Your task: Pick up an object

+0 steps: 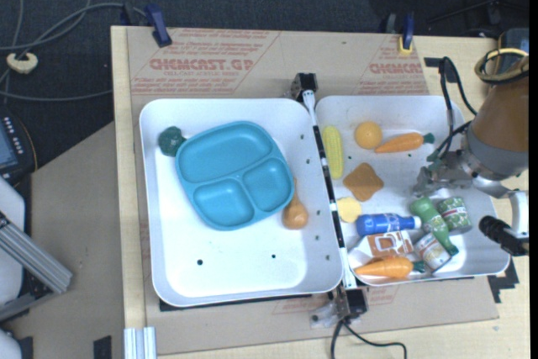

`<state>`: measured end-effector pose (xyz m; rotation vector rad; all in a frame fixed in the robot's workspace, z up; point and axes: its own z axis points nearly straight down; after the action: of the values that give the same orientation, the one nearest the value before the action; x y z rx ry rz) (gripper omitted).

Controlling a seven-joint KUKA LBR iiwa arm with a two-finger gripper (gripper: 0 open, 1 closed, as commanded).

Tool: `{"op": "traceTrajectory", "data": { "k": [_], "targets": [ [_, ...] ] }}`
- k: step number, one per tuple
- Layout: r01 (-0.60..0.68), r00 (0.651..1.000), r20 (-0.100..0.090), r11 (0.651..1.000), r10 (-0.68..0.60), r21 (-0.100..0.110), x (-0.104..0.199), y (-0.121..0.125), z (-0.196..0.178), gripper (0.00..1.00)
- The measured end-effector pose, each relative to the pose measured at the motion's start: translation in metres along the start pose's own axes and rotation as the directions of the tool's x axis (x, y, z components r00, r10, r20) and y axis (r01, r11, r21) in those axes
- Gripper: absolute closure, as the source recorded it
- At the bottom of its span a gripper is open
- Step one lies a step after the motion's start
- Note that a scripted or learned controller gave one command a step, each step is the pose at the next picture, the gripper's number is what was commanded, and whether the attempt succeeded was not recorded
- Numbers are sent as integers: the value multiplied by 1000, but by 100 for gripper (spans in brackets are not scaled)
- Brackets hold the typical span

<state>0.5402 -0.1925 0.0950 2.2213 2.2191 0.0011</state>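
Grey metal tool [433, 175] of mine sits low in the right white bin [382, 107]; finger state undeterminable. Green plastic bottle [426, 208] lies just below it, beside a blue bottle [384, 224] and orange carrot [398, 143].

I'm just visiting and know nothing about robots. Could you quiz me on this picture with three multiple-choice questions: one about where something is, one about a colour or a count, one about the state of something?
1. Where does the blue divided tray lie?
A. In the left bin
B. In the right bin
C. On the floor

2. How many carrots are in the right bin?
A. None
B. Two
C. Five

3. How does the corn cob rest?
A. Standing on end
B. Lying flat
C. Lifted by the arm

Answers:
1. A, it lies in the left bin, beside a small dark green object.
2. B, one carrot lies near the top and another carrot at the bottom edge.
3. B, it lies lengthwise by the bin's left wall, apart from the gripper.
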Motion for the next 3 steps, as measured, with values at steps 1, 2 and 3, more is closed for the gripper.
{"op": "traceTrajectory", "data": {
  "k": [1, 2, 3],
  "targets": [
    [0, 1000, 0, 1000, 0, 1, 0, 0, 1, 0],
    [-2, 1000, -2, 1000, 2, 6, -11, -47, 11, 0],
    [0, 1000, 0, 1000, 0, 0, -10, -44, 0, 100]
  ]
}}
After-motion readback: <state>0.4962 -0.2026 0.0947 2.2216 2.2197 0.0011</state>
